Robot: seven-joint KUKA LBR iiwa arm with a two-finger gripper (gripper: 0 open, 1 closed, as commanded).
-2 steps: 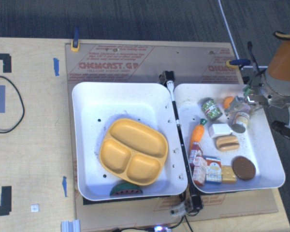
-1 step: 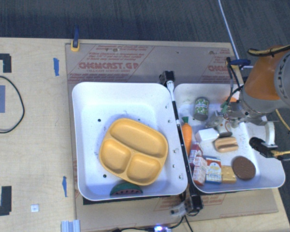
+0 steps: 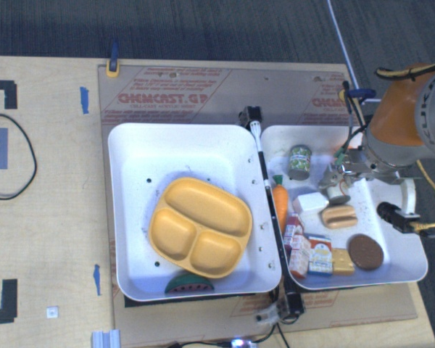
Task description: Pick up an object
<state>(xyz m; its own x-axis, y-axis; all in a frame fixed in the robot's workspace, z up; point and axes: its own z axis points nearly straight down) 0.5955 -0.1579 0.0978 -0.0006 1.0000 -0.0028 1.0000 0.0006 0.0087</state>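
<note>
the left bin (image 3: 130, 165) was the biggest thing, and a yellow tray (image 3: 200, 225) with three dips lay in its middle. a watermelon slice (image 3: 189, 284) peeked out at the bin's near edge, just below the tray. the right bin (image 3: 413, 263) sat beside it, touching along the middle. the grey arm (image 3: 406, 122) with its orange band reached in from the right, over the far part of that bin. its claw (image 3: 338, 183) hung low by a white block (image 3: 312, 201) and a hot dog (image 3: 338, 216). i could not tell if the claw was apart or together, and nothing showed between its tips. a brown cookie (image 3: 365, 251) lay near the front. a carrot (image 3: 280, 203) lay along the left wall. some small boxes (image 3: 312, 254) were bunched at the front. a little green can (image 3: 299, 161) stood near the back.
</note>
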